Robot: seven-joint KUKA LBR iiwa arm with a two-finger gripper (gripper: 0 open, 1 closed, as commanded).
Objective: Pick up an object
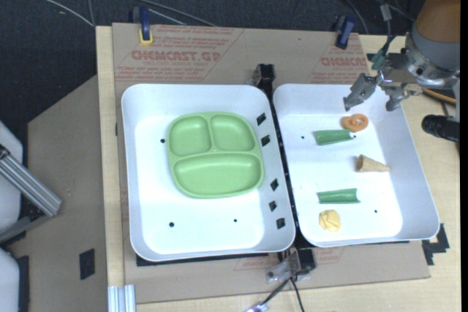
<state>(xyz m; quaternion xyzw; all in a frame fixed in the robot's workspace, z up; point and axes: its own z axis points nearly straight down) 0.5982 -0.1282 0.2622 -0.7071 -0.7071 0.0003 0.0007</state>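
Way off to the hand's left, the left bin (139, 157) sits on the table (110, 179) w/ a green divided plate (215, 155) lying flat in its middle, three compartments, nothing in them that I can see. A row of small black clips (268, 157) runs down the seam btwn the two bins, still left of the hand. Then the right bin (409, 157), which holds the small stuff: a green strip (336, 137) just below and left of the hand, lying roughly crosswise; a second green strip (338, 195) further below, well apart from the hand; a yellow lump (330, 220) lower again, near the bin's front edge, farthest from the hand of the lot. An orange ring-shaped piece (355, 122) lies right under the hand, just beside the upper green strip's right end. A tan wedge (372, 164) is below the hand and a bit right of the ring. The hand (378, 93) itself hangs over the bin's back right part, above the orange ring; its two fingers (360, 93) are spread, w/ a clear gap btwn them and nothing in that gap. Can't tell if a fingertip touches the ring or just hovers over it. Behind the hand, to its right, the grey arm (437, 47) w/ its orange band (443, 11) reaches in. Two blue clamps (145, 25) grip the board's back edge.
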